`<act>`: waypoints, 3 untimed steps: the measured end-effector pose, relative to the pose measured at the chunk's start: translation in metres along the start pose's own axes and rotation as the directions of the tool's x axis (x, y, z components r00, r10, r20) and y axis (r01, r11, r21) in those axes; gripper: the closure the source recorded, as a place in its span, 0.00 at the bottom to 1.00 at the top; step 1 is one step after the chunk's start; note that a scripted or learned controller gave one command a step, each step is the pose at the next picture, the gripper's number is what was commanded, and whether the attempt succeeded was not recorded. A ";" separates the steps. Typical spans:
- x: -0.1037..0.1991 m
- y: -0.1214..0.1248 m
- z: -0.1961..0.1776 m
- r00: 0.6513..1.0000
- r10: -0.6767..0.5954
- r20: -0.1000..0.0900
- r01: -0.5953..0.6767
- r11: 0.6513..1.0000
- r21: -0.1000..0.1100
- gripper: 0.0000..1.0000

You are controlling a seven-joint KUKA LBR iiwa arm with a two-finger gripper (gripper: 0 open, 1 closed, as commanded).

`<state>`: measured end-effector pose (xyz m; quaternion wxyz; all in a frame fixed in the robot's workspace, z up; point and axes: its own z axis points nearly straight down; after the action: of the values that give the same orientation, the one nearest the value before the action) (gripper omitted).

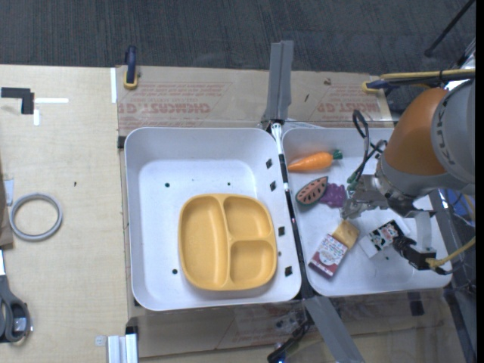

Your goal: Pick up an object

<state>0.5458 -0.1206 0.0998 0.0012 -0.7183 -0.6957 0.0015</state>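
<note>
From above, two shallow white bins sit side by side on the surface (60, 157). The left bin (151, 172) carries a yellow divided plate (227, 240) with three compartments, lying flat toward the bin's front half.

The right bin (393, 274) holds the loose things. An orange toy carrot (311, 161) lies near the back, its green end pointing right. Just in front of it is a brown oval piece (311, 190), touching a purple cluster (333, 193) on its right. Nearer the front lies a small red and white packet (328, 254) with a tan end, tilted. A small black and white item (383, 237) rests to its right.

The arm (423, 138) reaches in from the right, and the pincer (355, 203) hangs low over the right bin, just right of the purple cluster and above the packet's tan end. I cannot tell how the pincer is set.

A grey ring (34, 216) lies on the surface at far left.
</note>
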 end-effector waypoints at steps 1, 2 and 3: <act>0.000 0.000 0.000 1.000 0.000 0.000 0.000 1.000 0.000 0.00; 0.015 -0.067 0.010 0.991 0.136 -0.001 -0.136 0.991 0.001 0.00; 0.013 -0.067 0.001 0.990 0.139 -0.001 -0.139 0.990 0.003 1.00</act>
<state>0.4795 -0.1053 0.0986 0.0025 -0.7651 -0.6440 0.0020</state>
